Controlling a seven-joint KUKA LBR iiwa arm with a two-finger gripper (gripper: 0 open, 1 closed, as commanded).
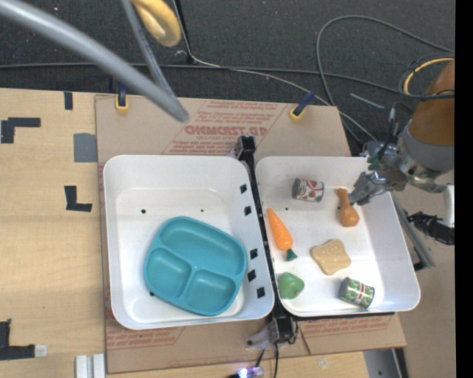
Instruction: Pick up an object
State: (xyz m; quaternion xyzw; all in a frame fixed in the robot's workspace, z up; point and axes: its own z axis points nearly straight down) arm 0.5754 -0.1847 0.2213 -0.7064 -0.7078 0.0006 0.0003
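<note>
The right bin [399, 244] holds several toy foods. A small red and white can [308, 190] lies near its back. A brown drumstick-shaped piece [346, 207] lies to the can's right. An orange carrot [280, 230] lies by the divider, a tan biscuit [330, 255] sits in the middle, a green pepper [290, 285] is at the front left and a green can [358, 292] at the front right. My gripper [367, 187] hangs over the bin's right back corner, just right of the drumstick piece, tips pointing down-left. Nothing shows between its fingers.
The left bin [118, 221] holds a blue divided plate [194, 264]. A black divider [253, 221] separates the bins. Cables run over the dark floor behind the bench. A grey pole and a yellow object [157, 21] cross the upper left.
</note>
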